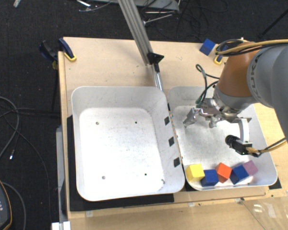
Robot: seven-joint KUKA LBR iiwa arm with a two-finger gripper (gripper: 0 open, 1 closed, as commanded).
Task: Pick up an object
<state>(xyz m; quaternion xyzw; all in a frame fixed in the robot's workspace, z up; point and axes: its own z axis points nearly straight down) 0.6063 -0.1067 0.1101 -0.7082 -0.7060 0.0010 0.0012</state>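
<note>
Nearest the camera, at six o'clock: the front edge of the pale wooden bench (110,61), with two shallow white bins side by side on it and dark floor with loose cables all round.

Reaching in from three o'clock: the grey arm (274,75), bulky, with its orange band (235,76) above the wrist and cables looped round it.

At nine o'clock on the bench: the left bin (120,143), the bigger of the two, its speckled floor bare.

At three o'clock, touching it along one side: the right bin (201,147), partly covered by the arm.

Slanting down from twelve o'clock to the seam between the bins: a long metal pole (134,28).

Over the far half of the right bin, towards its twelve o'clock: the gripper (199,121), pointed down, fingers (187,120) spread apart, nothing between them.

Along the near wall of the right bin, at its six o'clock, well apart from the gripper: five small blocks huddled in a row, touching or nearly so. From seven o'clock round to five: a yellow block (195,171), a blue block (210,177), an orange block (223,171), a second blue block (239,174) and a pale purple block (250,167).

Outside the bins, on bare bench at one o'clock: a lone blue cube (208,46).

At the bench's ten o'clock corner: a blue and yellow clamp (65,49).
</note>
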